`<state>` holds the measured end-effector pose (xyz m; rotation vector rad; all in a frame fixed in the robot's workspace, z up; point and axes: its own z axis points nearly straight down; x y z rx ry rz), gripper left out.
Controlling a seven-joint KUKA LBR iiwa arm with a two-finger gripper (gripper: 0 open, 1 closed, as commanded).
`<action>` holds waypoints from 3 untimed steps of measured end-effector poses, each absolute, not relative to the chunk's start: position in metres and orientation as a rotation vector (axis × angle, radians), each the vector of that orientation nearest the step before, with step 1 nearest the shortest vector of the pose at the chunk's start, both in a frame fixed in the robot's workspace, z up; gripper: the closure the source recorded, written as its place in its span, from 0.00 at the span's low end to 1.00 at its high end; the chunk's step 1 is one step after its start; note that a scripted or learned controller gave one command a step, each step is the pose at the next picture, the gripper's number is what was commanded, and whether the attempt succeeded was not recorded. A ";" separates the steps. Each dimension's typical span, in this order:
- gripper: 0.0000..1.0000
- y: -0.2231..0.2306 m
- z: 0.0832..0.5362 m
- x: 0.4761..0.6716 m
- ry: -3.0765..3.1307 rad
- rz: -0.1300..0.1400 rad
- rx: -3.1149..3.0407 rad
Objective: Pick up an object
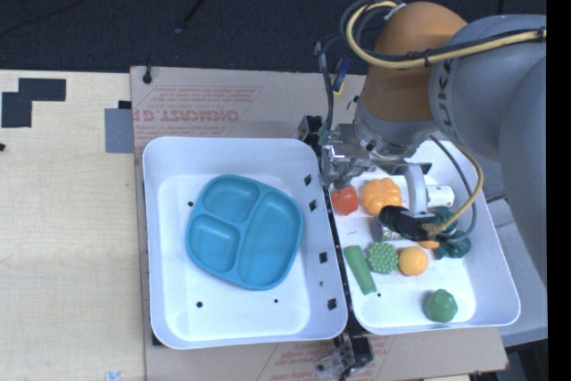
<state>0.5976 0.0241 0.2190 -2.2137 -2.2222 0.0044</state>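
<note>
Reaching over the right shallow white bin (500,303), my grey arm (486,85) hangs its gripper (343,167) near the inner wall; I cannot tell if it is wide or narrow. The left shallow white bin (161,317) bears a blue divided plastic plate (244,230). I judge this the approach. The small red round toy (344,200) lies just below, beside a lumpy orange toy (382,193). Next: a centred descent, clear of the wall.
</note>
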 end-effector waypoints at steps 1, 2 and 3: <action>1.00 0.026 0.227 0.599 -2.222 0.002 -2.218; 1.00 0.016 0.237 0.600 -2.220 0.002 -2.221; 1.00 0.016 0.237 0.604 -2.221 0.002 -2.219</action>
